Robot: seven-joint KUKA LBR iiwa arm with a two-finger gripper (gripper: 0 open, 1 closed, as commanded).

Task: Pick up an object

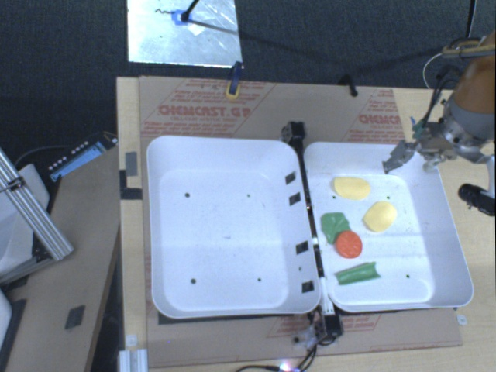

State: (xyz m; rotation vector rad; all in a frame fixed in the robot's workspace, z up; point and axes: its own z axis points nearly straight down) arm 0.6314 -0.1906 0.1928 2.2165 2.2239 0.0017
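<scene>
The right bin holds several small objects. A flat yellow oval lies near its back, and a rounder yellow piece sits just right of it. A green leafy piece touches a red-orange round object, with a green pod nearer the front. My gripper hangs over the bin's back right part, above and to the right of the yellow oval, apart from every object. Nothing shows in its grasp.
The left bin stands beside the right one, with a black divider with clips between them. The grey arm with its orange band reaches in at the upper right. Cables cross the bench behind the bins.
</scene>
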